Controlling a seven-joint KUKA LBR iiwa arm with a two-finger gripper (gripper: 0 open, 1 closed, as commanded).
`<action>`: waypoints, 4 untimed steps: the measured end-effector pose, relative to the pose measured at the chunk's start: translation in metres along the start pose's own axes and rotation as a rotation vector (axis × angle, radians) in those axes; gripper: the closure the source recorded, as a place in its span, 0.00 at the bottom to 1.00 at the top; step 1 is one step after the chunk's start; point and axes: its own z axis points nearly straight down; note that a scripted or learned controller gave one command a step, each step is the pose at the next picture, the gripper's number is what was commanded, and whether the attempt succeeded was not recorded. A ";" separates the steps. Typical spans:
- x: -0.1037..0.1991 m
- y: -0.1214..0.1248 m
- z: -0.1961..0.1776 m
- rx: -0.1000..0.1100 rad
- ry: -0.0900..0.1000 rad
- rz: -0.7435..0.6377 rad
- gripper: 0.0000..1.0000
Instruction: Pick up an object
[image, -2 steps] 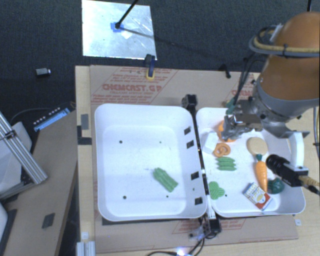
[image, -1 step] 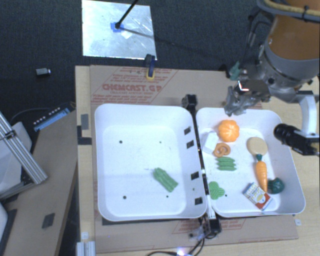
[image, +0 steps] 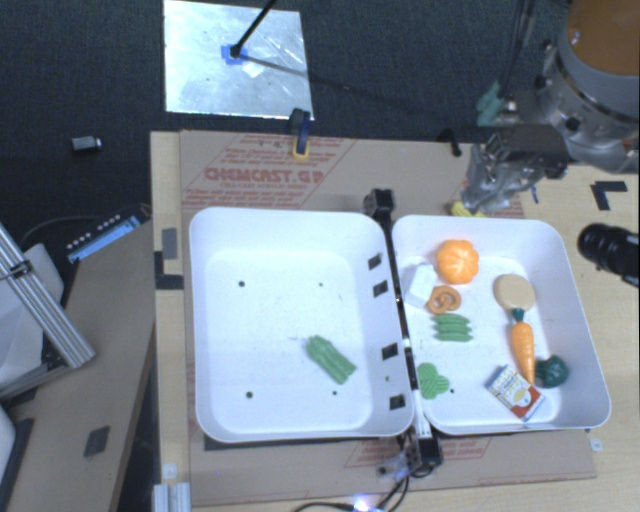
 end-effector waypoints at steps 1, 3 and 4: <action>-0.040 0.000 0.002 0.005 -0.002 0.004 1.00; -0.118 -0.001 0.001 0.003 -0.002 0.005 1.00; -0.129 -0.001 0.001 0.003 -0.003 0.004 1.00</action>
